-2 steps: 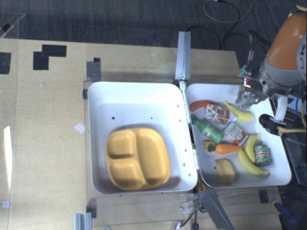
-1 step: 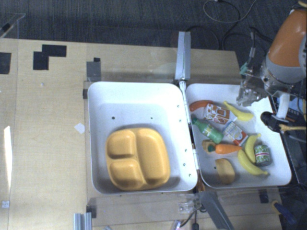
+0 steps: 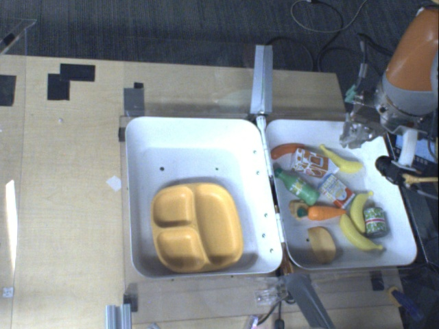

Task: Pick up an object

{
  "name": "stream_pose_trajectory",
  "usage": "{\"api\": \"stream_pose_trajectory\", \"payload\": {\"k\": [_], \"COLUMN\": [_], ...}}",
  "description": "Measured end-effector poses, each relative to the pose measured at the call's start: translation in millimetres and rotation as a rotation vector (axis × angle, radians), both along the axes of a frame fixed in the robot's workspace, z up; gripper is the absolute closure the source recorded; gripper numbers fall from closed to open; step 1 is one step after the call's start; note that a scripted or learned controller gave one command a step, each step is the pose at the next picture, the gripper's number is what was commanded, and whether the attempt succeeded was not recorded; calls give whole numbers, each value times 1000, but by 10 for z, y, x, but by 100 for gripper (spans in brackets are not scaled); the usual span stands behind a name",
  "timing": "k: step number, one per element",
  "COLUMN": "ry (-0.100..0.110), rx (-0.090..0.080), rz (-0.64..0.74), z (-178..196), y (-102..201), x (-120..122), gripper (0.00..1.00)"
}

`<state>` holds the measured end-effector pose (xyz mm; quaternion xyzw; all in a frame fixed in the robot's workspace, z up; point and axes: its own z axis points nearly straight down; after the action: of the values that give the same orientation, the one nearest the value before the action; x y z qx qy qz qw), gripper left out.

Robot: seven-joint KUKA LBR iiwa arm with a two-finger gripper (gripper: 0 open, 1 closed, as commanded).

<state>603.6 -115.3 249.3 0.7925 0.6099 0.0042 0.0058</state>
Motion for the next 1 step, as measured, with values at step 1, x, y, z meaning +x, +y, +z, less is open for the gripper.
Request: {"api": "stream_pose_trajectory", "payload": {"k": [1], "ry": [-4], "rx": [-1], "rz": [9], "z": [113], "y": [9], "x": [15], "gripper": [100]}}
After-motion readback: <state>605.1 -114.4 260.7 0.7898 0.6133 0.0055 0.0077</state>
